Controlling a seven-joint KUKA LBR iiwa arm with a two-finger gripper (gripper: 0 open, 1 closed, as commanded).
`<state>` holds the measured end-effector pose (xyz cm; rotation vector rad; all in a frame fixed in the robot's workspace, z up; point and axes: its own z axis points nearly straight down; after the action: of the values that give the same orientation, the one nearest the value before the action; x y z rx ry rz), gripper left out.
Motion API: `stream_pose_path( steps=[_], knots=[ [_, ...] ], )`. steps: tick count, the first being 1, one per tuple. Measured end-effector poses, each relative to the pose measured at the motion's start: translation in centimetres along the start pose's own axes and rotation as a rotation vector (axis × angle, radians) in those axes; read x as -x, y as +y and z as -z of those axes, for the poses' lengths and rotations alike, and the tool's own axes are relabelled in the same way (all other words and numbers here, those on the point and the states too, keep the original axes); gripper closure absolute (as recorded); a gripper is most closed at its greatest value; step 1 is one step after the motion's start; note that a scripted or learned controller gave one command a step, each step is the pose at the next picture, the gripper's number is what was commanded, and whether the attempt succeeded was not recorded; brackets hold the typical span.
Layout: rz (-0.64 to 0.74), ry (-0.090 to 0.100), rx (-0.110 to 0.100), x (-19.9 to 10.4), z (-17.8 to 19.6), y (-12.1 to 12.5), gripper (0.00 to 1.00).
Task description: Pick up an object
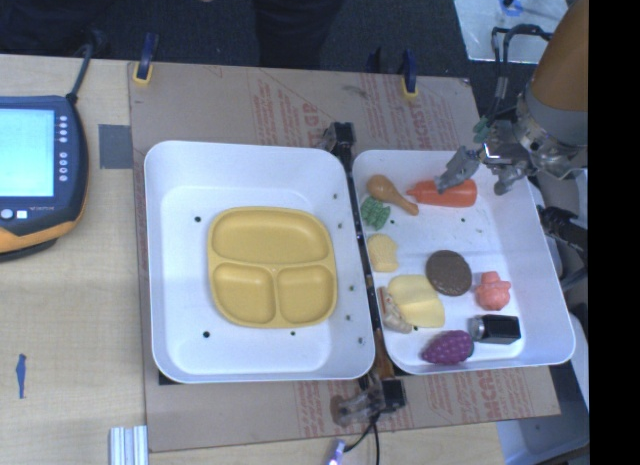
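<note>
Brown cardboard (260, 103) bears unreadable red print; tool (462, 169) grip state above carrot (450, 194) unclear.

Carrot (447, 193) tip perhaps under gripper (462, 166)

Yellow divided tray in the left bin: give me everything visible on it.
The yellow tray looks like matte moulded plastic, a rounded rectangle with three compartments: one wide along the far side, two smaller along the near side. It lies flat and right side up on the floor of the left bin, roughly centred and slightly skewed to the bin's walls. Only the bin floor touches it.
</note>
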<state>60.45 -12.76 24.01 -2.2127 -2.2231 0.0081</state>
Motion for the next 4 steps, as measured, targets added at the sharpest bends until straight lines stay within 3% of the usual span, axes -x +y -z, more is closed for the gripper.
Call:
stream_pose_path(
  steps=[1,2,3,4],
  knots=[
    [0.000,0.000,-0.002,3.8,-10.8,-4.2,0.00],
    [0.001,0.000,0.003,2.2,-14.9,-7.6,0.00],
    [0.005,-0.001,-0.001,2.3,-14.1,-7.6,1.00],
    [0.005,-0.001,-0.001,2.3,-14.1,-7.6,0.00]
  ],
)
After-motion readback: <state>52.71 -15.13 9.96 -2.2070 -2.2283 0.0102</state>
